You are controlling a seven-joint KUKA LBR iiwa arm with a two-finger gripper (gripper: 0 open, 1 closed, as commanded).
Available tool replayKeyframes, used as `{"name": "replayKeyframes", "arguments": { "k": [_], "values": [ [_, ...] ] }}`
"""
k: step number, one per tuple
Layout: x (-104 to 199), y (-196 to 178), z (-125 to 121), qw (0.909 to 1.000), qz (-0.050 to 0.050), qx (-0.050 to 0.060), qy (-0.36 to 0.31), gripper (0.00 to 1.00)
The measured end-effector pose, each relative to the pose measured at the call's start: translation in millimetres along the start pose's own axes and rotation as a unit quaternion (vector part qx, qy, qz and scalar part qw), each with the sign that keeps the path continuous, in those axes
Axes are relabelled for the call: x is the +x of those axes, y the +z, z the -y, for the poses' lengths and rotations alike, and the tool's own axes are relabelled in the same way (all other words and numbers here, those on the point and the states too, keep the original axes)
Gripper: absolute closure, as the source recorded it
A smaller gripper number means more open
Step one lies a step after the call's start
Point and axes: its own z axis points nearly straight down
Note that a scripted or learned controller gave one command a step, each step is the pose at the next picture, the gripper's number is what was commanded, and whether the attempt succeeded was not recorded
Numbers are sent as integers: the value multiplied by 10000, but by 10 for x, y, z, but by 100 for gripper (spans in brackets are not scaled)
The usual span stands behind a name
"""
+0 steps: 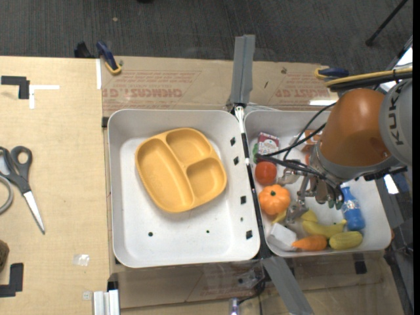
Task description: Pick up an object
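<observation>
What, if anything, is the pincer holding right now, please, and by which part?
It cannot be told: the pincer sits low among the toy food, its tips hidden.

Both white bins (125, 195) are looking like smooth plastic with a slight sheen. Yellow divided plate (180, 169) is reading as matt plastic. Bench top (52, 189) is showing pale wood grain. Scissors (26, 186) are showing bare metal blades. Orange band (354, 126) is reflecting light, glossy.
</observation>
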Motion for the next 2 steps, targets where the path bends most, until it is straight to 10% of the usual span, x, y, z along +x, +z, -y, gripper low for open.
{"name": "replayKeyframes", "arguments": {
  "k": [1, 2],
  "values": [
    [159, 4, 43, 9994, -6, 2, 357, 0],
    [-753, -9, 45, 9980, 12, 4, 638, 0]
  ]
}}
